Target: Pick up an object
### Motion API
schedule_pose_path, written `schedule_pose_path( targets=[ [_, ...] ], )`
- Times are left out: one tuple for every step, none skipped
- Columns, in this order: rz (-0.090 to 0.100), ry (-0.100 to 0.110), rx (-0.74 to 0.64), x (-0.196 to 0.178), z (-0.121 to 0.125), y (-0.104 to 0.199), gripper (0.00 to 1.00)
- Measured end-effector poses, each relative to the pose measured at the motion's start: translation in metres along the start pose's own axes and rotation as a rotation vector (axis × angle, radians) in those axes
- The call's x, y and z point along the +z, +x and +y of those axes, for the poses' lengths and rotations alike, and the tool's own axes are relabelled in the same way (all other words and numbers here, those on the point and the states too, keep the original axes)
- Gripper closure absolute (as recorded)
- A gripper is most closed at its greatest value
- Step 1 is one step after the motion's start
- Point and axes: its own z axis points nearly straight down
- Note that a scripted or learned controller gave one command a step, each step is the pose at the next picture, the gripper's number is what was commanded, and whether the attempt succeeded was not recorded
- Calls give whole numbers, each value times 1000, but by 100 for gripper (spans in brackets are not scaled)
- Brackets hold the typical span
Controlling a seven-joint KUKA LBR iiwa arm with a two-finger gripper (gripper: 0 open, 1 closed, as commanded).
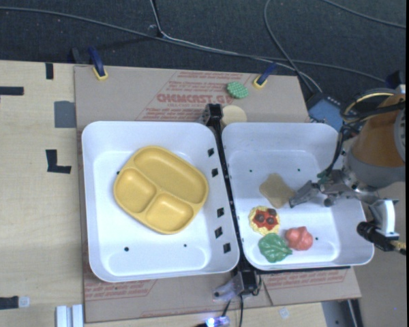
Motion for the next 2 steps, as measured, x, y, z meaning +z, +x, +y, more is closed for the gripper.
schedule_pose_path(
  targets=[
    [-3,-7,-1,20,1,0,0],
    [-6,-13,-2,8,2,-1,100]
  ],
)
